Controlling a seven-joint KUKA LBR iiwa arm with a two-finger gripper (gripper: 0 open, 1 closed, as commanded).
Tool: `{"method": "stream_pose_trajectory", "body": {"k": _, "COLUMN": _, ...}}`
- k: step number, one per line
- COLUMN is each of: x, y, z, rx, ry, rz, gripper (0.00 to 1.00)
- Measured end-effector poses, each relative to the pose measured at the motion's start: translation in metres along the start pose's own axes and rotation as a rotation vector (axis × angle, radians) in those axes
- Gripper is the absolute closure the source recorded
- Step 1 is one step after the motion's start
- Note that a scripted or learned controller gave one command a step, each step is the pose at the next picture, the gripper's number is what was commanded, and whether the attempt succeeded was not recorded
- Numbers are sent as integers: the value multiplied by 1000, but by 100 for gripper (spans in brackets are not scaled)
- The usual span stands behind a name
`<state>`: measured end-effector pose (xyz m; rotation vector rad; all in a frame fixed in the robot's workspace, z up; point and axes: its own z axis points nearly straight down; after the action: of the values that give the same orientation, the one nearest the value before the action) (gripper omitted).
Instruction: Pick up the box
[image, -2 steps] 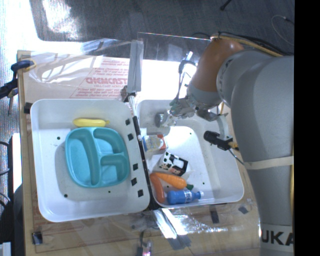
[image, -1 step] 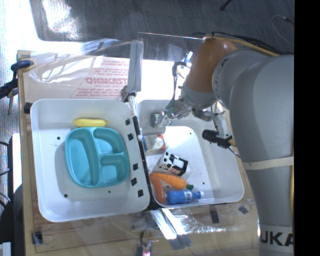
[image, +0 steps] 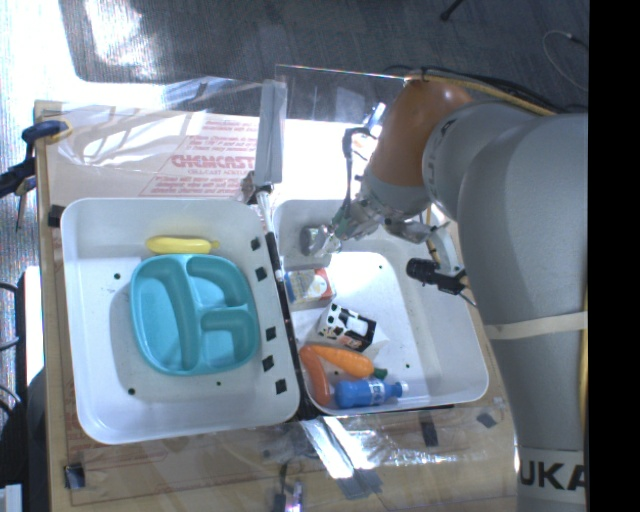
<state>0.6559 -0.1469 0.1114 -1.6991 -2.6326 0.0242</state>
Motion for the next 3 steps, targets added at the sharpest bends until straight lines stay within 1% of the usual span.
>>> {"method": "stream_pose_trajectory", "body": {"k": 1, "x": 39, "y": -41, "z": 13, "rx": -27, "ry": -8, "rz": 23, "gripper": 0}}
{"method": "stream_pose_trajectory", "body": {"k": 2, "x": 73, "y": -54, "z": 13, "rx": -31, "ry": -7, "rz": 137, "gripper": 0}}
{"method": "stream_pose_trajectory", "body": {"k": 3, "x": 76, "y": -56, "z": 13, "rx": -34, "ry": -2, "rz": 283, "gripper": 0}}
